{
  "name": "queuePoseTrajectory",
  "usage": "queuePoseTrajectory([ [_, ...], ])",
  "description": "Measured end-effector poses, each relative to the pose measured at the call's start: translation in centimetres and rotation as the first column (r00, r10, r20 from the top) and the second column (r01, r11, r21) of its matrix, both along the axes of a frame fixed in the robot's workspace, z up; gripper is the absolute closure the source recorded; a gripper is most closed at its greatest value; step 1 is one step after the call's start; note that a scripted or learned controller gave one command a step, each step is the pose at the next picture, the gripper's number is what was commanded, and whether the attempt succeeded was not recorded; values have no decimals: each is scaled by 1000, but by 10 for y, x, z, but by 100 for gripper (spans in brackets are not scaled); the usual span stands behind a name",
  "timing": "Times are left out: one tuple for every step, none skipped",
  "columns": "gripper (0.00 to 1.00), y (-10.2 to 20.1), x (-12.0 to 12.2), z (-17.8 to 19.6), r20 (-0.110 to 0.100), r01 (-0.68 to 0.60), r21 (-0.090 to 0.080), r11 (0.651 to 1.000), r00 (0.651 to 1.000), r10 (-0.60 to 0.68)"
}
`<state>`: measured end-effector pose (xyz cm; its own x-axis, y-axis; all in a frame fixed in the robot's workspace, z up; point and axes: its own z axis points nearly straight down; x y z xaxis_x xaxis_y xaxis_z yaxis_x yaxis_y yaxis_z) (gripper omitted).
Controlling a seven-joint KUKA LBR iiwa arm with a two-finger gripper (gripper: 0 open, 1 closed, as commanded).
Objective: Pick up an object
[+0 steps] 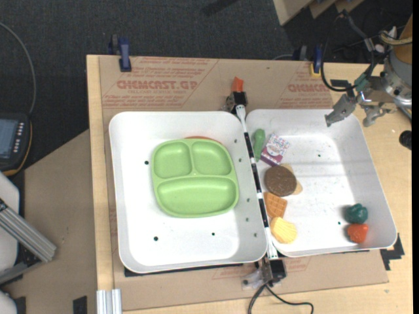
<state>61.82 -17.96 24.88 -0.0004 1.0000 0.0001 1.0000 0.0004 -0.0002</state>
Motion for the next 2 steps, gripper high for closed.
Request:
queuePoseTrajectory([
  [0, 115, -51, -65, -10, -10, 7, 1000, 1000, 10],
  [0, 78, -66, -166, 3, 5, 4, 1000, 1000, -5],
])
